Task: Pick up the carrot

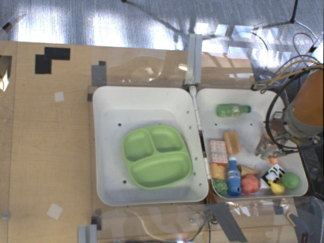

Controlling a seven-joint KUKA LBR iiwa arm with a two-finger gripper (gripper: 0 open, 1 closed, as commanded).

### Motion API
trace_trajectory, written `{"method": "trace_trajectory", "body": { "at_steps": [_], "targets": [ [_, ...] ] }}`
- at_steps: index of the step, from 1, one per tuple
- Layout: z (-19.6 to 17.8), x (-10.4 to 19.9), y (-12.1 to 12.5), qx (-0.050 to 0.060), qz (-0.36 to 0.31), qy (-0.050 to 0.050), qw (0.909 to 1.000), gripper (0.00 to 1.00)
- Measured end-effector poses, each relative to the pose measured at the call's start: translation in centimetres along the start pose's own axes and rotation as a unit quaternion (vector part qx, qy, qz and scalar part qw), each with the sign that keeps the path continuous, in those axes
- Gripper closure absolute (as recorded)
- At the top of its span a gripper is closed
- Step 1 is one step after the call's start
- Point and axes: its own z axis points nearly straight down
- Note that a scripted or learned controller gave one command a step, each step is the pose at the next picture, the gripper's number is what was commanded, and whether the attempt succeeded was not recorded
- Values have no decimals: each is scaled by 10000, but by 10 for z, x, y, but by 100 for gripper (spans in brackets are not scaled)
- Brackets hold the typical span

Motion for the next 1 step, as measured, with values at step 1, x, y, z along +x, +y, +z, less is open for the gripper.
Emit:
{"method": "trace_trajectory", "body": {
  "at_steps": [1],
  "targets": [
    [0, 0, 0, -4, 1, 0, 10000, 0]
  ]
}}
